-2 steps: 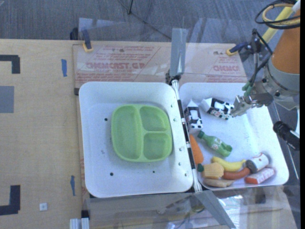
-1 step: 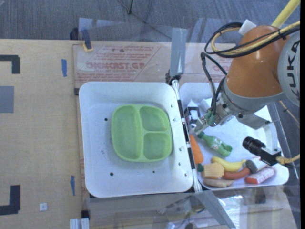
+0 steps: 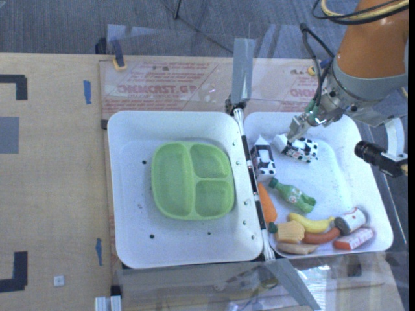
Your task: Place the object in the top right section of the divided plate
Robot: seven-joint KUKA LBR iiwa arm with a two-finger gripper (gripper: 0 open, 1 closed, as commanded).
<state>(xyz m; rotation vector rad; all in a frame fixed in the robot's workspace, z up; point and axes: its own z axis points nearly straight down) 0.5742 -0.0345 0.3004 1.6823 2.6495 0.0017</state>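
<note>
My claw (image 3: 295,133) hangs low over the right bin, beside the small black-and-white toy cow (image 3: 302,149).

I cannot tell how my claw is set, or whether it holds anything. The cow looks the likely pick; the pale green divided plastic plate (image 3: 192,180) waits in the left white bin (image 3: 123,193). A black-and-white carton (image 3: 264,160), green bottle (image 3: 293,195) and orange carrot (image 3: 266,203) crowd nearby.

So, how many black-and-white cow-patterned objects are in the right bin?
2. One cow-patterned carton stands at the left edge of the right bin, by the divider. The other cow-patterned object lies just under the pincer, further right. More might be hidden below the arm.
</note>
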